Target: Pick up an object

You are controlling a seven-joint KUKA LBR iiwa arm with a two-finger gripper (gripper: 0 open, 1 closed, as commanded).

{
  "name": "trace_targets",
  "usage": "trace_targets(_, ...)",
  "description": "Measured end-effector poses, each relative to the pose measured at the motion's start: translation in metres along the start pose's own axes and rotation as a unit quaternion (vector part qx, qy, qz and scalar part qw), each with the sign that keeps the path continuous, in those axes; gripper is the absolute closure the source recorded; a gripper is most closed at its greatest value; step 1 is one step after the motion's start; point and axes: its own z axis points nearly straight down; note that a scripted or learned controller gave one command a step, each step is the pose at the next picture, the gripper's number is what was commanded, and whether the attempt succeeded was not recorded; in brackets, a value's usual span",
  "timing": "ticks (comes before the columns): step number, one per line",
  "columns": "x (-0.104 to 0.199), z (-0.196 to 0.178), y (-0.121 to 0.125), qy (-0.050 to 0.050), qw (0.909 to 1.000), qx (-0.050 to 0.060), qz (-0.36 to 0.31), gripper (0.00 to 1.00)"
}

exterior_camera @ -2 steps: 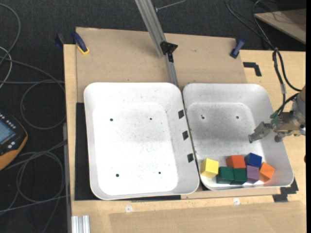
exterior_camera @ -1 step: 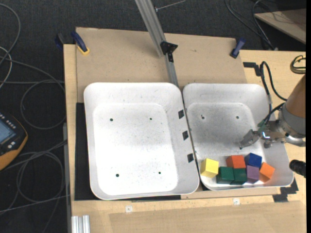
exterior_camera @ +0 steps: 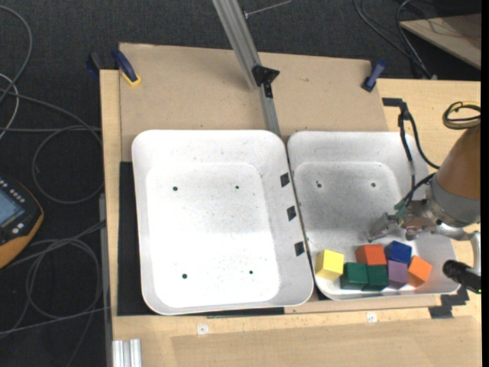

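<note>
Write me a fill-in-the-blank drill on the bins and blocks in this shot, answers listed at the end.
1. All the small coloured blocks lie in the ____ shallow white bin.
2. The block nearest the divider between the bins is the ____ cube.
3. The dark blue cube sits directly above the ____ cube.
4. The two-finger gripper hovers over the ____ bin.

Missing words: right; yellow; purple; right

A pale wooden table [exterior_camera: 199,82] carries two shallow white plastic bins, left [exterior_camera: 210,216] and right [exterior_camera: 348,182], touching side by side.

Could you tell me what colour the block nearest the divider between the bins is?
Yellow, seen in the camera view.
</note>
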Motion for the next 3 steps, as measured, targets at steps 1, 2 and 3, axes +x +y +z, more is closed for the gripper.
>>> trace_targets(1, 0.0, -0.013, 0.001, -0.001, 1.0, -0.003, 0.0, 1.0)
trace_targets(2, 0.01, -0.064, 0.002, -0.002, 1.0, -0.005, -0.001, 1.0)
trace_targets(3, 0.014, -0.124, -0.003, -0.003, 1.0, -0.007, -0.001, 1.0)
